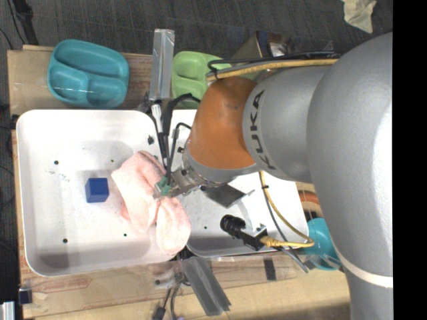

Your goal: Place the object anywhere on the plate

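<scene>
One pink cloth point(141, 202) lies draped over the left bin's point(60, 129) right wall at centre frame, the gripper point(167, 187) upon it; we cannot tell its grip. A blue cube point(97, 189) sits just left. We judge the limp cloth may slip or snag on lifting.

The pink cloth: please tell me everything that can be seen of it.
The pink cloth is pale pink and looks soft and thick, like a towel. It is crumpled into folds, not spread flat. Most of it lies in the right part of the left bin, and its lower part hangs over the edge between the two bins. The claw is at its upper right edge, where a fold seems bunched up. The blue cube sits just left of it, apart from it.
</scene>
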### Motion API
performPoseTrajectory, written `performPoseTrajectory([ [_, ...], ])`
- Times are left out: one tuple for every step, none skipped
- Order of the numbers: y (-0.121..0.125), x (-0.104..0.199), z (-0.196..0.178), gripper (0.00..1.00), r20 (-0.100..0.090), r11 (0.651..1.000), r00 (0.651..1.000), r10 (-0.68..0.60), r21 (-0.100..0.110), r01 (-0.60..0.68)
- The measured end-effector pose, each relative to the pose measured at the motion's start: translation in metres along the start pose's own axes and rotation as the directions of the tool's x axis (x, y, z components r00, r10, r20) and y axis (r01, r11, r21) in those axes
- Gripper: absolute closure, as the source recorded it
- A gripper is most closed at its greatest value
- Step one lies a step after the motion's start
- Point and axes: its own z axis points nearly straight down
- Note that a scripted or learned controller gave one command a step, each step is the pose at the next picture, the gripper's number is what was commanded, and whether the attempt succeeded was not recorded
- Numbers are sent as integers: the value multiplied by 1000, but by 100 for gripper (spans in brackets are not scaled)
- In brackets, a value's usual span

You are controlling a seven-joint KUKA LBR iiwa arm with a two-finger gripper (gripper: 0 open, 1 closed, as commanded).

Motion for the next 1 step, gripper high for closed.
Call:
performPoseTrajectory([
  [31,54,97,100,1,993,994,114,-6,-114],
])
